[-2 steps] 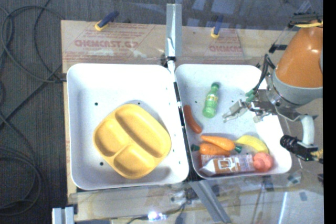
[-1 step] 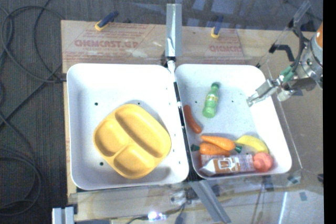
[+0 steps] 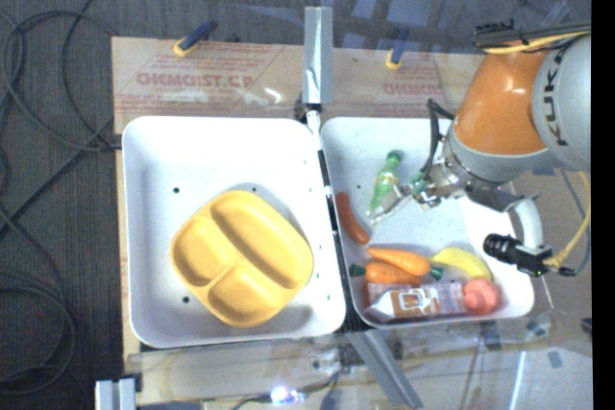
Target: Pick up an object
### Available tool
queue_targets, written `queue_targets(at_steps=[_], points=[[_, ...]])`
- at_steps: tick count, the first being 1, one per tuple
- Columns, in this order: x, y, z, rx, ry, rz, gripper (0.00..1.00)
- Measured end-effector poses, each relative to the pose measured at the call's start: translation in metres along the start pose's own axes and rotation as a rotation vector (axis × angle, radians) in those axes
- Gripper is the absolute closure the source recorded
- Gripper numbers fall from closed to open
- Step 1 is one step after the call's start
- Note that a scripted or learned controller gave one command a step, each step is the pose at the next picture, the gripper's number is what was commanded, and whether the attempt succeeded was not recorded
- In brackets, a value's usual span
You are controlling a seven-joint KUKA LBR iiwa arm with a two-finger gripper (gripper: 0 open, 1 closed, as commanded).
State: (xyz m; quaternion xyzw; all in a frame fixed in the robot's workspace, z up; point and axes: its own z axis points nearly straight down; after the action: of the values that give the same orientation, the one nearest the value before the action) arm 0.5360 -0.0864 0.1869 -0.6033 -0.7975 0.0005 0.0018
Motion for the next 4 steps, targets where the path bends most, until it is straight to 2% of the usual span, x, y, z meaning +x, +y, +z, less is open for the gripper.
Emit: queue_targets(at_steps=[1, 2, 3, 4], points=[[-0.029, -0.046, 0.097, -0.013, -0.007, -0.109, 0.00], [0.037, -0.044, 0.004, -0.001, -0.001, -0.094, 0.00], [0.053, -0.039, 0.004, -0.001, -0.003, -0.250, 0.00], [-0.008, 0.007, 0.004, -0.001, -0.002, -0.194, 0.00]])
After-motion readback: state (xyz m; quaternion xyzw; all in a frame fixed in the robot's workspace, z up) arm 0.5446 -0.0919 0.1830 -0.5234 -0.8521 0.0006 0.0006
